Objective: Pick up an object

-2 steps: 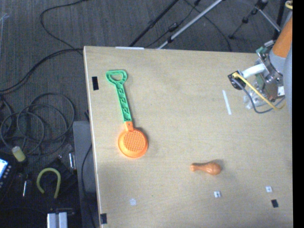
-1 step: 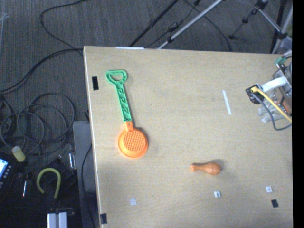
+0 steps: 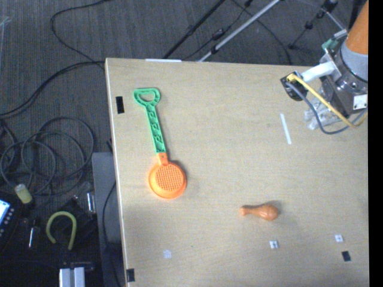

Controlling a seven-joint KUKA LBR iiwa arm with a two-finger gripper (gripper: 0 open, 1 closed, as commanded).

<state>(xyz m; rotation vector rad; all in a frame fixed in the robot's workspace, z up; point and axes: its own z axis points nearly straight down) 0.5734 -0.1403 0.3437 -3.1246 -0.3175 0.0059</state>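
A toy strainer with a green handle [image 3: 154, 124] and a round orange head [image 3: 167, 180] lies on the left part of the tan bench top [image 3: 227, 100]. A small orange gourd-shaped object [image 3: 261, 211] lies lower down, near the middle. A thin white stick [image 3: 286, 128] lies to the upper right. My gripper [image 3: 315, 118] hangs at the upper right edge, just right of the white stick and far from the strainer and the orange object. Nothing shows in its grasp.
A yellow cable [image 3: 323, 100] and a black connector [image 3: 292, 85] hang beside the wrist. Small black and white markers [image 3: 273, 244] dot the bench's lower right. Cables, stands and clutter lie on the floor to the left and behind.
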